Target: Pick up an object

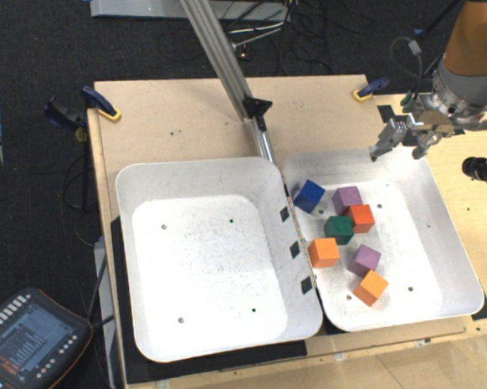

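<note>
The grey two-finger claw (399,142) hovered over the far rim of the right-hand shallow white bin (434,216), its dark fingers spread apart with nothing between them.

The cluster of small blocks lay well below and to the left of the claw, on the right-hand bin's floor: a blue cube (309,196) nearest the bin's left wall, a purple cube (347,198), a red-orange cube (362,217) touching a dark green cube (340,228), an orange cube (323,251), a second purple cube (366,259) and a second orange cube (372,288) farthest from the claw. The left-hand shallow white bin (206,255) sat far to the claw's left, beyond the blocks.
</note>
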Robot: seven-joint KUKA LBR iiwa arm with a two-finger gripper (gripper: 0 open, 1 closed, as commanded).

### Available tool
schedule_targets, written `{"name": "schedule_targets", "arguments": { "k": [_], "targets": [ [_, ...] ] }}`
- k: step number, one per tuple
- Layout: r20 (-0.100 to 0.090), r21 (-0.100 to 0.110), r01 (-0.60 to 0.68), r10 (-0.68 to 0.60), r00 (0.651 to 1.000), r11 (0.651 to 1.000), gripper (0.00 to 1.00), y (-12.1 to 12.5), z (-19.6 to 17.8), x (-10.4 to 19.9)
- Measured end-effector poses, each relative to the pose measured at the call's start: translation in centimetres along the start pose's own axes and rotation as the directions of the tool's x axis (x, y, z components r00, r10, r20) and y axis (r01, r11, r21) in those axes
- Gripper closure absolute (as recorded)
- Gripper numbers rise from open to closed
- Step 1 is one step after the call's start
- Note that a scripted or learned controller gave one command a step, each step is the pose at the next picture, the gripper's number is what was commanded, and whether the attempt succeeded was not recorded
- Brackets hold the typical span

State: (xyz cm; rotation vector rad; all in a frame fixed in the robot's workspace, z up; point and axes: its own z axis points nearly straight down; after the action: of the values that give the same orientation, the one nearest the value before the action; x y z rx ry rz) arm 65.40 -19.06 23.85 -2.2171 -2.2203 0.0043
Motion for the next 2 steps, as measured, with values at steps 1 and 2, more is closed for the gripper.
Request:
{"name": "schedule_targets", "arguments": {
  "k": [1,2],
  "targets": [
    [0.002,-0.005,0.002,-0.002,1.000,1.000,0.00,0.1,-0.3,0.0],
    [0.000,0.001,0.002,-0.002,1.000,1.000,0.00,0.7,5.9,0.3]
  ]
}}
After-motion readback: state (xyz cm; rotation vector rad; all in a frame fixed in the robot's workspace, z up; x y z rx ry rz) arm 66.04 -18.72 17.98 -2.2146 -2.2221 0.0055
